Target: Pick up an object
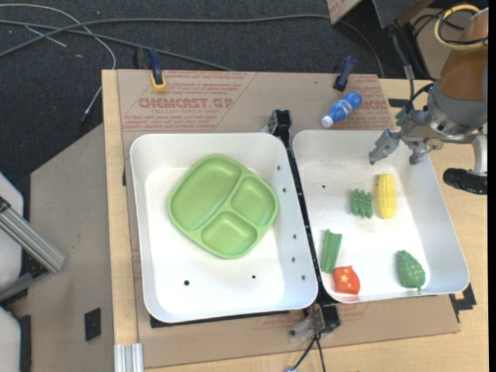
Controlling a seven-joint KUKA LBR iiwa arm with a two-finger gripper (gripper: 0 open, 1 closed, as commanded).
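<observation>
Toy corn (385, 195), yellow, lies in right bin (442, 231).

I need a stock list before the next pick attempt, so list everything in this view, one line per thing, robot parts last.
divided plate: 1, light green, in the left bin, tilted to the bin's edges
corn cob: 1, yellow, upper middle of the right bin
small leafy vegetable: 1, green, just left of the corn cob
long vegetable: 1, green, near the right bin's left wall
tomato-like piece: 1, red, right bin's near left corner
bumpy vegetable: 1, green, right bin's near right part
bottle: 1, blue and white, lying on the cardboard behind the bins
bins: 2, white, side by side
cardboard sheet: 1, brown, under the bins
arm: 1, grey with orange band, from the right
claw: 1, grey, open, over the right bin's far edge, holding nothing
</observation>
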